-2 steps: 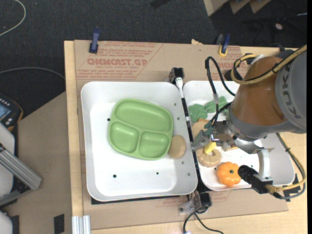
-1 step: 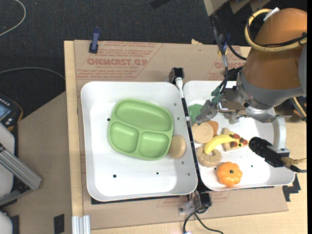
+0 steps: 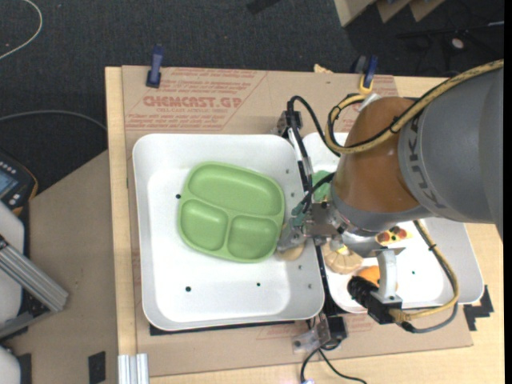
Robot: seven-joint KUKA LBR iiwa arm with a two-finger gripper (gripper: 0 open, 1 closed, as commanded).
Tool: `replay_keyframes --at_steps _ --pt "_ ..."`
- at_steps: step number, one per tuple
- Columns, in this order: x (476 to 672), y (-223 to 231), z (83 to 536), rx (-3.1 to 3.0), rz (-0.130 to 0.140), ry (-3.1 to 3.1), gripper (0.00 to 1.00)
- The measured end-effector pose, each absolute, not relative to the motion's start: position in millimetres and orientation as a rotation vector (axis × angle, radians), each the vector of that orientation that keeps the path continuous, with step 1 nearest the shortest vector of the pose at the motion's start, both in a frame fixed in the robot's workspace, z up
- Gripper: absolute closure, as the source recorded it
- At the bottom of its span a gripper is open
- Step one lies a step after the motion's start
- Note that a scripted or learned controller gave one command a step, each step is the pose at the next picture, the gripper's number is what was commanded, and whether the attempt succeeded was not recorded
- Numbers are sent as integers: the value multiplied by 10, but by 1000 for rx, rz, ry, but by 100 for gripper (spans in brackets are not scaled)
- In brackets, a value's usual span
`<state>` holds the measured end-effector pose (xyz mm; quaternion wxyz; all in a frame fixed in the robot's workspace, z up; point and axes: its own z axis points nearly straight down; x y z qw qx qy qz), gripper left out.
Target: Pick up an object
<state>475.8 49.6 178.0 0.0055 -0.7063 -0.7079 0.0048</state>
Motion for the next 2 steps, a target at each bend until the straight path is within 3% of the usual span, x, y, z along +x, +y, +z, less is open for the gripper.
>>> replay_keyframes --at_steps 1,2 --pt "5324 211 1849 -2227 -3 -2222 0" --pt "5412 519 3434 -2224 -27 -2236 0"
